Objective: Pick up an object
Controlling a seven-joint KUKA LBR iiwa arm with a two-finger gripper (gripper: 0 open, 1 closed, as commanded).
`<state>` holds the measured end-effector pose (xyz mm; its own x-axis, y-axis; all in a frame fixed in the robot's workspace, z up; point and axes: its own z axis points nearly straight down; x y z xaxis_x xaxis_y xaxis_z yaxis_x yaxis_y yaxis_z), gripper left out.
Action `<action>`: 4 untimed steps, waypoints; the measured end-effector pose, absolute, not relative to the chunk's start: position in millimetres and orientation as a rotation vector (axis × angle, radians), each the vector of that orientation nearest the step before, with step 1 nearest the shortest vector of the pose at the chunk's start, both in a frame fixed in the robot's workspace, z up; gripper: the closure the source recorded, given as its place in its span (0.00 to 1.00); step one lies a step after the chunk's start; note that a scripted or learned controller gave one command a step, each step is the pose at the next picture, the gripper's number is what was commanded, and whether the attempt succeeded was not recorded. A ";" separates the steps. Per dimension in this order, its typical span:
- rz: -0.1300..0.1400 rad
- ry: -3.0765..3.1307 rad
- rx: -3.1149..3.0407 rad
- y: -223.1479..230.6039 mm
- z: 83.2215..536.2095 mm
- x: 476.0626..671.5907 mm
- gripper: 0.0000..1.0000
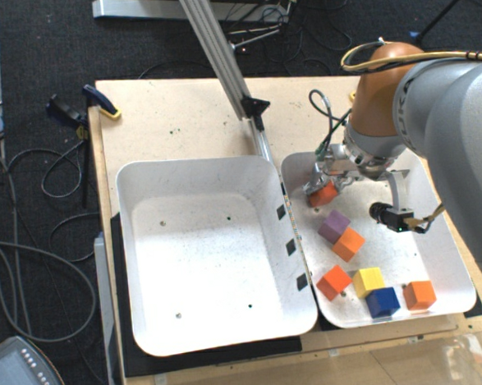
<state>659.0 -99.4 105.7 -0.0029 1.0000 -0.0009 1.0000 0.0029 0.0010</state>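
Four orange blocks [348,243], one purple, yellow, blue.

My arm [453,107] is a thick, smooth grey tube with an orange band [378,96] above the wrist and thin cables [328,124] looping beside it.
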 end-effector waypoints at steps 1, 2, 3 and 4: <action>0.006 2.219 2.215 -104.9 167.4 665.4 1.00; 0.006 2.221 2.214 -99.6 212.0 669.1 1.00; 0.006 2.221 2.213 -99.4 265.7 670.6 1.00; -0.001 2.231 2.215 -48.0 266.3 638.7 1.00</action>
<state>638.7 -48.0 266.3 -0.0070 1.0000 0.0011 1.0000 0.0070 -0.0017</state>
